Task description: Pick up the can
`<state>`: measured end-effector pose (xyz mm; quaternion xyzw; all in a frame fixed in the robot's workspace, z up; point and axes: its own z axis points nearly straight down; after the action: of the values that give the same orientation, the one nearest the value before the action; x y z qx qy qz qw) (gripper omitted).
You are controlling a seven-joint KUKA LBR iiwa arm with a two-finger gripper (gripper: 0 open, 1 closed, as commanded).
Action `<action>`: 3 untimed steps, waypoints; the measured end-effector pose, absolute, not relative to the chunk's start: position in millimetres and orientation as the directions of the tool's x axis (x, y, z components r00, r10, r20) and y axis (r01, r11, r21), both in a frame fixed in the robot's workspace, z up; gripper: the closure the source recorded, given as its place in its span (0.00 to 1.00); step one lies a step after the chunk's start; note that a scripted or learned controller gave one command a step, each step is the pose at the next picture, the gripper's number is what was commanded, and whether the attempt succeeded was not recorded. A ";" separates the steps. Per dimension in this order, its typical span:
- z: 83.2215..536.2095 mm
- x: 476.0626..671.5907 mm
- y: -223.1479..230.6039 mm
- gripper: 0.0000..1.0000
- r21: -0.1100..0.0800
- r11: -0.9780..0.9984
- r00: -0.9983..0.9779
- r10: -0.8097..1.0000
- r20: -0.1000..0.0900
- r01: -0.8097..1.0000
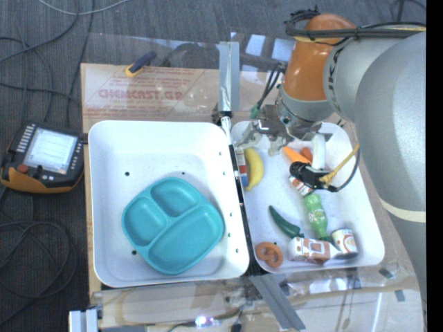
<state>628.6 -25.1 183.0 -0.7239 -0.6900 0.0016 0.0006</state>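
Hovering above the banana (253, 168), the fingers (257, 131) leave the can (344, 241) untouched.

Pincer (266, 131) above the banana (254, 167); can (345, 241) in the right bin's (367, 254) near corner.

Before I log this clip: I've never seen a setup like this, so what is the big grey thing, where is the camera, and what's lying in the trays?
The grey machine with the orange band is a robot arm, reaching in from the right. One fixed camera looks down at a slant on two shallow white bins. The left bin holds a teal divided plate. The right bin holds a banana, a green bottle, a green pepper-like piece, a pretzel-like item, a small carton and the can near the front corner. The gripper hangs over the bin's far end beside the banana, well away from the can, with nothing visible between its fingers.
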 end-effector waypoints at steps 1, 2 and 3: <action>183.2 628.7 -25.3 0.00 -0.003 -0.048 0.048 0.999 -0.002 0.999; 183.8 586.0 -82.4 0.00 -0.002 -0.035 0.035 0.999 -0.002 0.999; 107.1 571.5 -112.8 0.00 -0.001 -0.088 0.088 0.996 -0.001 0.996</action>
<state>571.5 -112.8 107.1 -0.7375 -0.6753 0.0008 -0.0001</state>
